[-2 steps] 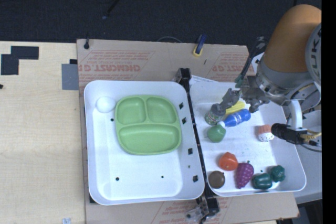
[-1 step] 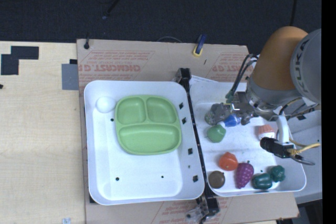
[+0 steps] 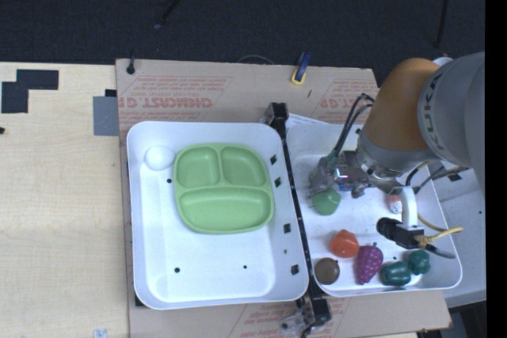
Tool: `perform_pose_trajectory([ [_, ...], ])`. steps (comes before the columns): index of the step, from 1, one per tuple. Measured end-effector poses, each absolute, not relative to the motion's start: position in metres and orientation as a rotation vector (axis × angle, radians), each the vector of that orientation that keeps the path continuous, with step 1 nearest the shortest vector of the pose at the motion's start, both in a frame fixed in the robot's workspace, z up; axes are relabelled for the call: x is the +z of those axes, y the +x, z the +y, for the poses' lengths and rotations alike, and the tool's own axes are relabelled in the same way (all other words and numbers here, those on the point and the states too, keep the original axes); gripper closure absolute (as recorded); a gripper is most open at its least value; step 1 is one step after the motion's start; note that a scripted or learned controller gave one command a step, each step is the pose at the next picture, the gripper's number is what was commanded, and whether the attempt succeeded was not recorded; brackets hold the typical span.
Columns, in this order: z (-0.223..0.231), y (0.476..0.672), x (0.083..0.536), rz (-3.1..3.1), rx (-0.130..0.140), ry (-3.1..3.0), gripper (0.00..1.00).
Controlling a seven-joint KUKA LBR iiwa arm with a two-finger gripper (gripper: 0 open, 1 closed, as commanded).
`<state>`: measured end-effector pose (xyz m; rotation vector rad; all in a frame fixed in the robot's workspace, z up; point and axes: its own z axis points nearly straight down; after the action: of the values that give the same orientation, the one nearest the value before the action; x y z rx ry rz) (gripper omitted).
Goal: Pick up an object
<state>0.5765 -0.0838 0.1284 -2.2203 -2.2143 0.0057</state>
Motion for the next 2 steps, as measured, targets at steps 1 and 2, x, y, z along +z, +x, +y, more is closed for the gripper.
perform_pose_trajectory([
  [1, -0.082, 0.576, 0.085, -2.217, 0.005, -2.22, 0.0],
  [2, -0.084, 0.576, 0.097, -2.21, 0.004, -2.227, 1.0],
])
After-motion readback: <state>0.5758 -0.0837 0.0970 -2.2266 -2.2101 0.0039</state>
